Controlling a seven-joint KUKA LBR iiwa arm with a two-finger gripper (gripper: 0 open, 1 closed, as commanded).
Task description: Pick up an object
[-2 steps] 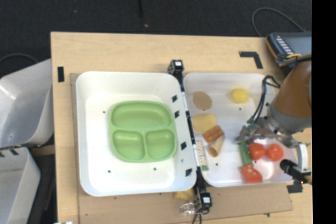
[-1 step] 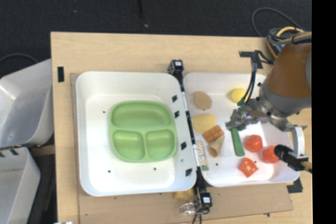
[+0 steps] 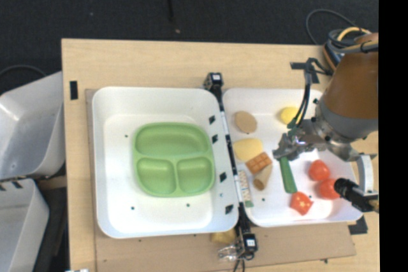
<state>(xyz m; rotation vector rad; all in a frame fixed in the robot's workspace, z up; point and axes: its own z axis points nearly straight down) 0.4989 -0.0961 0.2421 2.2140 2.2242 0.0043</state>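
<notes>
The right bin [image 3: 268, 213] holds several toy foods: a tan oval piece [image 3: 245, 121], a pale yellow piece [image 3: 247, 148], an orange waffle block [image 3: 259, 164], a small brown cylinder [image 3: 259, 183], a green stick [image 3: 287, 175], a yellow piece [image 3: 288, 115], two red tomatoes [image 3: 319, 170] [image 3: 327, 188] and a red piece [image 3: 301, 202]. My gripper [image 3: 288, 151] hangs over the middle of the right bin, just above the upper end of the green stick. The arm's orange band [image 3: 354, 83] rises to its right.
The left bin [image 3: 108, 137] carries a green divided plate [image 3: 173, 158]. A row of black clips runs along the divider between the bins [image 3: 224, 150]. Cables lie at the bench's back right corner [image 3: 331, 35]. A small yellow object [image 3: 223, 237] lies off the front rim.
</notes>
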